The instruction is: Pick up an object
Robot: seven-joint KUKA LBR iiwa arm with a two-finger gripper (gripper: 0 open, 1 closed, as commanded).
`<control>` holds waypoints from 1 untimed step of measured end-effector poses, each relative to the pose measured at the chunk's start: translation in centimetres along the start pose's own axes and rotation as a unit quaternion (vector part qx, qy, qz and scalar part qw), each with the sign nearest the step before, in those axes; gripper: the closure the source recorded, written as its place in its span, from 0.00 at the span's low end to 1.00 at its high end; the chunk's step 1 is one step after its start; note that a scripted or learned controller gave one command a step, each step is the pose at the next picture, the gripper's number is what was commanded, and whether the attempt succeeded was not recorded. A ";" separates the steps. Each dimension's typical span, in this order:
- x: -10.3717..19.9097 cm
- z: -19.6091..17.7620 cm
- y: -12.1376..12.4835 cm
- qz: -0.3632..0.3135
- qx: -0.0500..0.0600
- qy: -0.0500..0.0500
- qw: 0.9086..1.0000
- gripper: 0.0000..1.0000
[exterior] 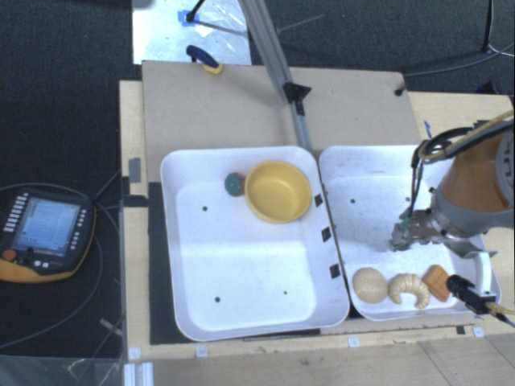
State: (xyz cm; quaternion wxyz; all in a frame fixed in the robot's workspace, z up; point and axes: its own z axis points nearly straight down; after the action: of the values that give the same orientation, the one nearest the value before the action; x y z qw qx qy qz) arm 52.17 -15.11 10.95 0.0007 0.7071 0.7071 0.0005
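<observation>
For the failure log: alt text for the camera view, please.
The gripper hangs in the right bin, above a round bun, a croissant and a cracker along its near edge. The left bin holds a yellow bowl beside a small green ball.

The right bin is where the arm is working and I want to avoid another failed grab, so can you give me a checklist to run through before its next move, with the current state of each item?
1. End effector over the right bin: ok, it sits above the bin's floor.
2. Finger state: cannot tell.
3. Anything already held: cannot tell.
4. Targets present: ok, a round beige object, a croissant-shaped piece and an orange cracker-like piece lie along the bin's near edge.
5. Targets separated: not ok, the three sit close together; the croissant and cracker look to be touching.
6. Aligned over a target: not ok, the end effector is above bare floor, away from the row.
</observation>
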 end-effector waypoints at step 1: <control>0.2 -5.7 -0.7 0.000 -0.002 0.000 1.000 1.00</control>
State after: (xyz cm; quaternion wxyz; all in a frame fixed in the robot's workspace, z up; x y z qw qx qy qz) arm 51.42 -14.93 16.62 0.0021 0.7069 0.7074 0.0014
